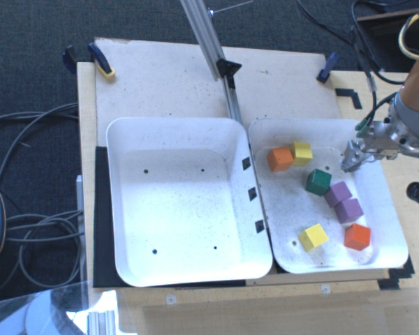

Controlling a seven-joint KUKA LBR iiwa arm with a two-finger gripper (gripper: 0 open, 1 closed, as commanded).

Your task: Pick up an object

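Note:
The right bin (384, 187) holds several small blocks. An orange block (281, 158) and a yellow block (302, 152) lie side by side near its back. A green block (318, 181) sits mid-bin, with two purple blocks (343, 200) just to its right. Toward the front lie another yellow block (313, 236) and a second orange block (357, 236). My gripper (352, 159) hangs over the bin's right side, to the right of the green block and above the purple ones. No block sits between its fingers.
The left bin (126, 145) stands beside the right one. A metal pole (202, 26) slants across the back of the bench. Blue clamps (101, 60) grip the bench's back corners. Cables lie on the floor at the left and back right.

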